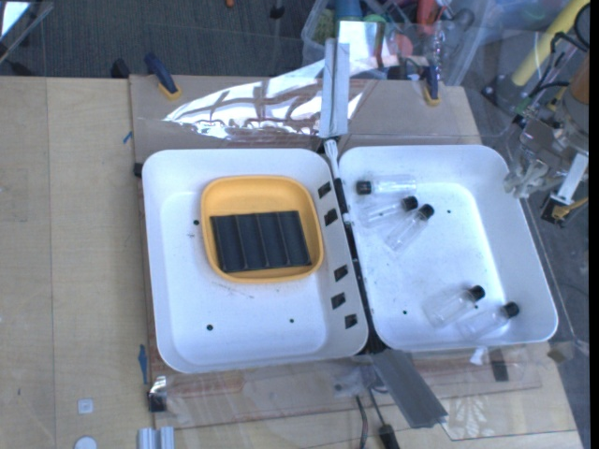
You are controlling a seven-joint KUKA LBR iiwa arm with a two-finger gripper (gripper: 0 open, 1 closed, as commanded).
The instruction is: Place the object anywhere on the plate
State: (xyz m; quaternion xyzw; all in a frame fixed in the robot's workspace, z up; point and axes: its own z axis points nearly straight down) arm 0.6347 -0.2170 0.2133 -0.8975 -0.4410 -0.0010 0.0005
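In the right bin, around five o'clock, we saw clear vials, light, slippery and likely fragile, best gripped mid-body for the yellow plate; the end effector's state we couldn't tell.

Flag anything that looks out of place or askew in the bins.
Nothing looks damaged or spilled. The clear vials lie tipped on their sides, scattered at varied angles in the right bin. The yellow plate sits flat in the left bin, bearing a dark ribbed block.

A yellow plate with a dark ribbed insert sits in the left bin. Five clear, black-capped vials lie scattered in the right bin.
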